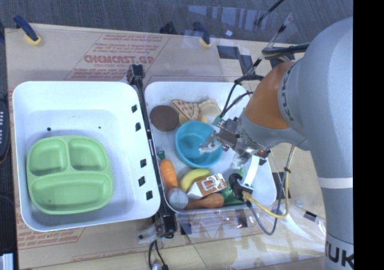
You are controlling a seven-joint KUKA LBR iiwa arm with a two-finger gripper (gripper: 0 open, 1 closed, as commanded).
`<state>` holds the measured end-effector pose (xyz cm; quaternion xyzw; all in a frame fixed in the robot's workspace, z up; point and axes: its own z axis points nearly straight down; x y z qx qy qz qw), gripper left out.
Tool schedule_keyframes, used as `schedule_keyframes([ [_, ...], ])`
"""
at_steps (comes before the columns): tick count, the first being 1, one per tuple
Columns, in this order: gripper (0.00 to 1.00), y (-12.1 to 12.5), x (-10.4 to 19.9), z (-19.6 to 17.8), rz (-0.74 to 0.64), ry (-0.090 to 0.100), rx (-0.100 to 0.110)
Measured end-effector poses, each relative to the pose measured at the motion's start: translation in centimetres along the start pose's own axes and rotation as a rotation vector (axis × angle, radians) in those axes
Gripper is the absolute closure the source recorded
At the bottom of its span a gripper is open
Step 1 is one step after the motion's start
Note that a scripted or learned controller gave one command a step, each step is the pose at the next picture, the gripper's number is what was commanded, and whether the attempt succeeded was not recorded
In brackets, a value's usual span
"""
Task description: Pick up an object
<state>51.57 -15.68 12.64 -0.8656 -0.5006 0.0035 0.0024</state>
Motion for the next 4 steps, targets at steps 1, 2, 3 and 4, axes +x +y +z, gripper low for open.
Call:
schedule_keyframes([
  [1, 0.00, 0.1, 7.0, 2.9, 0.197, 0.005, -0.014],
  [2, 0.00, -2.0, 4.6, 3.4, 0.835, 0.008, -0.001],
  [3, 0.00, 5.9, 10.7, 3.4, 0.836, 0.004, 0.007],
  [4, 0.00, -1.0, 6.5, 3.6, 0.834, 0.002, 0.007],
])
